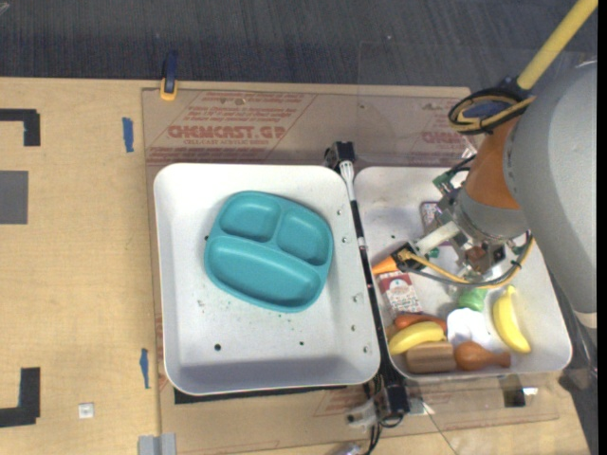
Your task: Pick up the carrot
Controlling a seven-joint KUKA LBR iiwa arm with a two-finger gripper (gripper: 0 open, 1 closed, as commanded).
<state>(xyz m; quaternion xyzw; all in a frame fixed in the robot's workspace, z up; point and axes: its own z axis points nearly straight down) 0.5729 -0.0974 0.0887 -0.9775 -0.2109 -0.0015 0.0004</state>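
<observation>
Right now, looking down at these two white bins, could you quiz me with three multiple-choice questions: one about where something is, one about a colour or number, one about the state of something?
1. Where is the divided plate?
A. In the left bin
B. In the right bin
C. On the cardboard outside both bins

2. What colour is that plate?
A. Red
B. Teal
C. Black

3. What is in the plate's compartments?
A. Bananas
B. A carton
C. Nothing

Answers:
1. A, the plate lies in the middle of the left bin, apart from the toy food.
2. B, it is teal against the white bin floor.
3. C, all the compartments are bare; the two bananas and the other toy food lie in the right bin, below the arm's wrist.
</observation>
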